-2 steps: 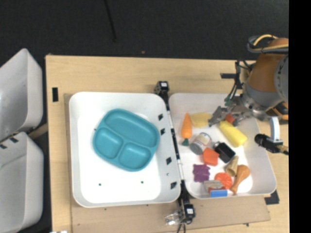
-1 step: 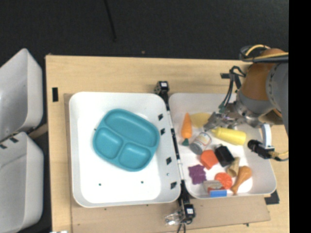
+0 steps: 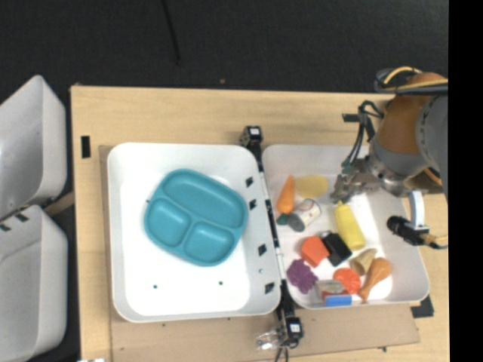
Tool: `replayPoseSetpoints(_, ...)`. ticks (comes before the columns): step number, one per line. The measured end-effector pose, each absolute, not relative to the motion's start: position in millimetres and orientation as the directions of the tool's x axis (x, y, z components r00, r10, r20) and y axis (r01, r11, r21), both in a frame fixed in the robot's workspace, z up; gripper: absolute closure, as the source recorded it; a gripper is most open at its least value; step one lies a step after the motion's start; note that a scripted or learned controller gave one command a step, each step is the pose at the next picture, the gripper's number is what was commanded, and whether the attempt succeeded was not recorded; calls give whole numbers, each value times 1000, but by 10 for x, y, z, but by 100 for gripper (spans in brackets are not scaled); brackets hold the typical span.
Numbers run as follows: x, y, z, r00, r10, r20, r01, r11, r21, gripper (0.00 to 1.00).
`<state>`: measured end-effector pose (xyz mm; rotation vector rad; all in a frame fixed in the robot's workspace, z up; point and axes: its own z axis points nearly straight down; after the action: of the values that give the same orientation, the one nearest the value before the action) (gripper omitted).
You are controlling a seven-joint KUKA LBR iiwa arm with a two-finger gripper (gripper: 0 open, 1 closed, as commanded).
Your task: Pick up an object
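Smooth yellow block (image 3: 349, 227), perhaps plastic, just below gripper (image 3: 341, 189).

I see a wooden bench (image 3: 166, 115) on a dark floor (image 3: 226, 29). Two white bins sit on it, side by side and touching. In my left bin (image 3: 128, 277) lies a blue plate (image 3: 196, 217) with three parts, a bit turned. The right bin (image 3: 317, 161) is next to it. A small black clip (image 3: 251, 135) sits where they meet at the top. Two big white blocks (image 3: 26, 138) stand off to the left.
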<state>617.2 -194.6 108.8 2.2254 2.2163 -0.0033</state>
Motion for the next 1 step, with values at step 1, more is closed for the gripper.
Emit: replayPoseSetpoints(1, 6137, -1975, 1521, 5, 1000, -1, 1000, -5, 3, 100)
